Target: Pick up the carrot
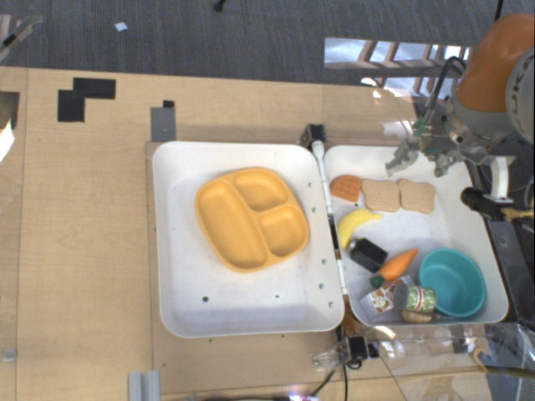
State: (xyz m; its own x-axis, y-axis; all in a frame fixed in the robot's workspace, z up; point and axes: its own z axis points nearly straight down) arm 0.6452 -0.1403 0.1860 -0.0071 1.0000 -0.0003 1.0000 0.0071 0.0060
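Carrot (399, 263) lies tilted in the right bin (493, 261), wedged between a black block (367, 254), a teal bowl (452, 283) and a small can (393, 297). Little open room on its sides; approach from above looks cleanest. Gripper (420, 159) hangs over the bin's far edge near two bread slices (399, 196), fingers spread, grasping nothing. Left bin (180, 307) carries a yellow divided plate (250, 217).
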